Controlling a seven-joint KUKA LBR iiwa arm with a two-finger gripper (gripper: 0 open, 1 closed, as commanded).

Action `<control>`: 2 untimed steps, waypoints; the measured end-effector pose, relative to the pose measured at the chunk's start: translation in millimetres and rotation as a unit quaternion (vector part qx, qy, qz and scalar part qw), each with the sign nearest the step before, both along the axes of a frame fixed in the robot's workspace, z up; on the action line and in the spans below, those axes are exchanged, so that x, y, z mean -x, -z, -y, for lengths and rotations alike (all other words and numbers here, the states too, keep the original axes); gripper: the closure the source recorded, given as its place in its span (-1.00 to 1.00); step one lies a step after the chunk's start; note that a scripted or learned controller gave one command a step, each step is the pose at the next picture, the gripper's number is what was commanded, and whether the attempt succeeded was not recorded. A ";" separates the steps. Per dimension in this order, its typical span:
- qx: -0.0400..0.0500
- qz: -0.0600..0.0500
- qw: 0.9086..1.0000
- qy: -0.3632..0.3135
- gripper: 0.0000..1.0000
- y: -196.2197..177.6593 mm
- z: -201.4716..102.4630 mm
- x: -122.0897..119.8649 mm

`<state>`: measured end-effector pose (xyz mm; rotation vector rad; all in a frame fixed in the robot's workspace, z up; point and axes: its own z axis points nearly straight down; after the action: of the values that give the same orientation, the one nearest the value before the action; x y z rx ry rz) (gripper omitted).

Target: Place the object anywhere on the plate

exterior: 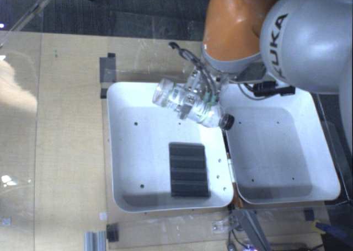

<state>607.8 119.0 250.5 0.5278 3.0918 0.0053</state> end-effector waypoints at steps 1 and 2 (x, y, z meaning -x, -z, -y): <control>0.000 0.001 1.000 -0.028 1.00 1.4 38.5 -32.4; 0.000 0.002 0.998 -0.055 1.00 -123.3 -0.6 -51.7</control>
<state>659.5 119.6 373.7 0.3563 3.1133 0.0067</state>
